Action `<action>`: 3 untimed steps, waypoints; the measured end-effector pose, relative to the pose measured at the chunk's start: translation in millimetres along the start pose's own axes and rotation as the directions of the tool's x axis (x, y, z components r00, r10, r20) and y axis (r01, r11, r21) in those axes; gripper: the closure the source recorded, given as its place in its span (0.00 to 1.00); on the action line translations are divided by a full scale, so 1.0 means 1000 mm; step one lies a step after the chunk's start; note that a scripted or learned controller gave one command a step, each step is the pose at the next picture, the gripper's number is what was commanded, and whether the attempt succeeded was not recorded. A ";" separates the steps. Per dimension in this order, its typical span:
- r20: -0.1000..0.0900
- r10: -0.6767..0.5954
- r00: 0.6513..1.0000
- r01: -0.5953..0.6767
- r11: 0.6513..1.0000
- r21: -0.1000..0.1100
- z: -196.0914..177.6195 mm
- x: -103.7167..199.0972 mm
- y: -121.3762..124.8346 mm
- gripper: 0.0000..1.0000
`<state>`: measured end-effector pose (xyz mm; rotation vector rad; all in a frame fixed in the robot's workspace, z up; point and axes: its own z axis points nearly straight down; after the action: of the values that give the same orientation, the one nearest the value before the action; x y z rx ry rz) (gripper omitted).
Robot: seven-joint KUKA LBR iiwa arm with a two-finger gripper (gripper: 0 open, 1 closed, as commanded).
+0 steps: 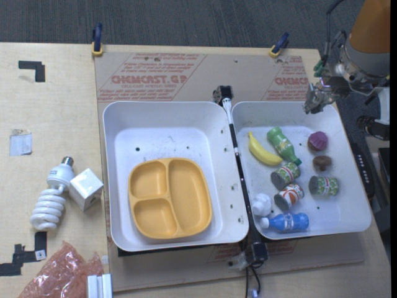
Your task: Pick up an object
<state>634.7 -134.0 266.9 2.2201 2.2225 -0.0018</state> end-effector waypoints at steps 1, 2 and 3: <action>0.000 0.002 1.000 -0.002 1.000 -0.001 0.135 -0.009 -0.049 0.00; -0.001 0.003 1.000 -0.003 1.000 -0.001 0.174 0.021 -0.086 0.00; -0.001 0.003 1.000 -0.003 1.000 -0.001 0.161 0.038 -0.132 0.00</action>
<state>503.0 -96.4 106.3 2.2236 2.2189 0.0000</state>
